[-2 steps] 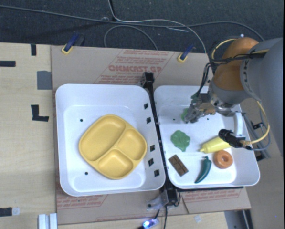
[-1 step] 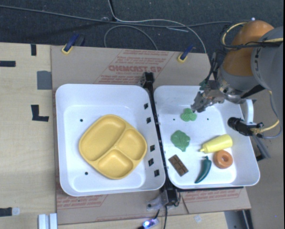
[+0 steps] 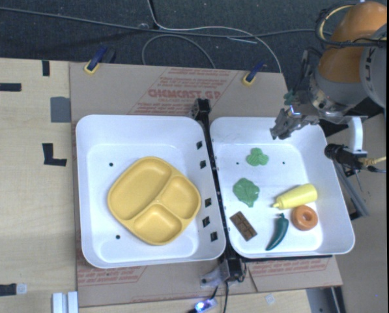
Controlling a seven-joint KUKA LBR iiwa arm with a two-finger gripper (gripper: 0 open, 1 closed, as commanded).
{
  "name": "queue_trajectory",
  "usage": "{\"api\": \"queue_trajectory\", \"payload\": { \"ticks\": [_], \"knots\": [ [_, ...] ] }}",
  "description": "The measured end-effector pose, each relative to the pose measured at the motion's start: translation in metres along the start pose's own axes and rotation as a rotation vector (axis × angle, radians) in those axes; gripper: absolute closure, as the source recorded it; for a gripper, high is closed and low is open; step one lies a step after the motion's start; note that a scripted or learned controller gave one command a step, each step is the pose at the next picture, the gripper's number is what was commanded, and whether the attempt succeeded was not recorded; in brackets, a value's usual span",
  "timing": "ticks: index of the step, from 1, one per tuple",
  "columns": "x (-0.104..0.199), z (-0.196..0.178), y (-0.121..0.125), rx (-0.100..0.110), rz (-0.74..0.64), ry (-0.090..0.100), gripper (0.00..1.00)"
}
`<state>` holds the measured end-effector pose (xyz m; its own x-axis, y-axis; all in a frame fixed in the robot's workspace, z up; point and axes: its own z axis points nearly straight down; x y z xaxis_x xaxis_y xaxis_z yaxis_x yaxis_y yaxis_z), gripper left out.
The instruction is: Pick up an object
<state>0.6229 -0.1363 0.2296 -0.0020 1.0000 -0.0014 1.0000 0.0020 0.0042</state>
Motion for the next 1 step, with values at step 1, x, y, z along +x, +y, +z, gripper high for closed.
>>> {"api": "queue_trajectory", "payload": {
  "ticks": [1],
  "knots": [
    [-0.0042, -0.0429, -0.0005, 0.002, 0.001, 0.0, 1.0]
  ]
}}
